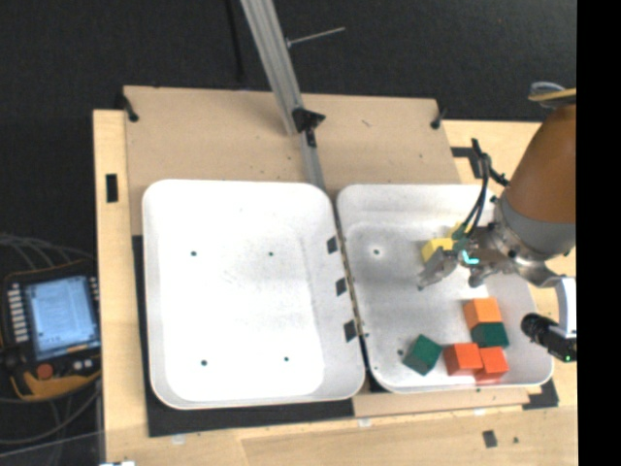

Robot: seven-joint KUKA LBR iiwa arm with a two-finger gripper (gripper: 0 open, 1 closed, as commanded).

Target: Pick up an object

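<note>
I see the arm [543,187] reaching in over the right bin [388,212], with its pincer [454,265] down in the upper middle of that bin. A yellow block [437,248] sits right at the pincer, touching or just under it, but I cannot tell whether the block is actually gripped, nor how wide the pincer stands. Toward the near right corner of the right bin lie the other pieces: an orange block [481,311] with a dark green block [490,334] just below it, two more orange-red blocks [475,359] touching each other at the bin's near edge, and a green block [422,354] just left of those. The left bin [243,289] sits beside the right bin on the desk [281,124].
</note>
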